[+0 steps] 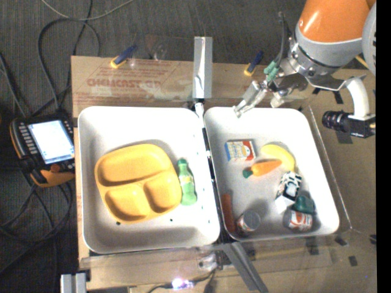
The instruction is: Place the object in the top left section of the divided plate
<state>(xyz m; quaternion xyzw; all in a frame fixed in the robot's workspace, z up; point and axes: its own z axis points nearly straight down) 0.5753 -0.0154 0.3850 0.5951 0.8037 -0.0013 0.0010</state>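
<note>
Two bins: you are looking down at a left bin (91, 224) and a right bin (317, 163), both shallow and white, side by side on the desk (140, 78).
Divided plate: yellow, three sections, lying in the left bin (137, 188). You can see all of its sections bare.
Green bottle: small, lying just beside the plate's right edge, inside the left bin (186, 182). Whether it touches the plate is hard to tell.
Right bin contents: a small red and white carton (239, 150) near the middle; a yellow banana-like piece (280, 154) to its right; an orange carrot (263, 168) with a green end, touching the banana's lower edge.
More in the right bin: a black and white toy (288, 185) below the banana; two cans (299, 217) and (247, 222) near the front wall; a brown stick-like thing (226, 207) along the left wall.
Arm: grey with an orange band, reaching in from your right, above the back edge of the right bin (333, 17).
Tool: hanging over the back rim of the right bin (253, 96), above and well apart from the objects. You see nothing between its fingers. Whether they are spread or pressed together, I cannot tell.
Handheld screen: on the floor left of the desk, its display lit (46, 140).
</note>
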